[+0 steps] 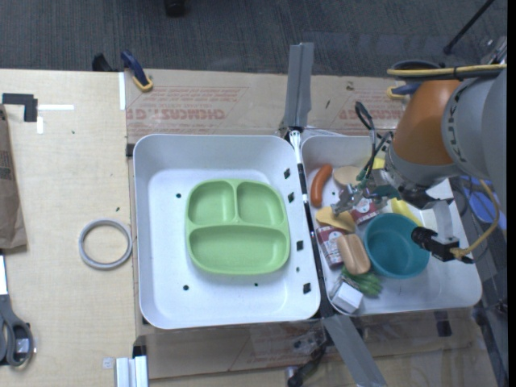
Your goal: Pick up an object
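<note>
My gripper (350,199) reaches into the right bin (451,290) from the right, below the orange wrist band (423,123). It hovers low over a pile of small things at the bin's left side: an orange sausage (320,183), a yellow wedge (334,218) and a red-and-white packet (329,240). I see nothing clearly held in it. A teal bowl (395,247) sits just right of the gripper, with a tan bread-like piece (354,253) against its left side. A green leafy toy (367,284) and a white block (346,297) lie at the bin's front.
The left bin (153,240) holds a green divided plate (238,226). A metal divider post (299,87) stands between the bins at the back. On the bench to the left lie a grey ring (106,243) and scissors (14,337).
</note>
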Robot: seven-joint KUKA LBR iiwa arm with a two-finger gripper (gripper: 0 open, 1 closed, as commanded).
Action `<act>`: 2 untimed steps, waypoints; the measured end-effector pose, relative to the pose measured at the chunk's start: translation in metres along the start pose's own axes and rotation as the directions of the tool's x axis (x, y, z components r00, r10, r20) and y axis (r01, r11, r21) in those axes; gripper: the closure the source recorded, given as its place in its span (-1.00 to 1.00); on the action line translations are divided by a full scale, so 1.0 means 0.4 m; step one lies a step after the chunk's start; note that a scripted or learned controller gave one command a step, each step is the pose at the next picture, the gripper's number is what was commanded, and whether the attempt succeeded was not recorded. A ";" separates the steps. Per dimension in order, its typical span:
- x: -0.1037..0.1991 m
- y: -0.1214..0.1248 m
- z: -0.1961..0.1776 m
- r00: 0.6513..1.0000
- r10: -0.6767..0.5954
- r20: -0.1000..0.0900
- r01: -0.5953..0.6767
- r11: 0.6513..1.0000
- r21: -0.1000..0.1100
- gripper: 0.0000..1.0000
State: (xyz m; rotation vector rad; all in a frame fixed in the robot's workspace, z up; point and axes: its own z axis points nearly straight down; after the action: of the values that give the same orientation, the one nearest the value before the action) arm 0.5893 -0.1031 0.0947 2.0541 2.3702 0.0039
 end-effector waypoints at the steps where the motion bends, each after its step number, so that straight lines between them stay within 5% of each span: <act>1: 0.005 -0.005 0.000 0.912 -0.410 0.000 0.410 0.912 -0.001 -1.00; 2: 0.002 -0.007 -0.021 0.914 -0.406 -0.001 0.406 0.914 0.000 1.00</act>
State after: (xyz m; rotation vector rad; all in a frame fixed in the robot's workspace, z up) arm 0.5862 -0.1028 0.1030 1.5175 2.7453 0.0027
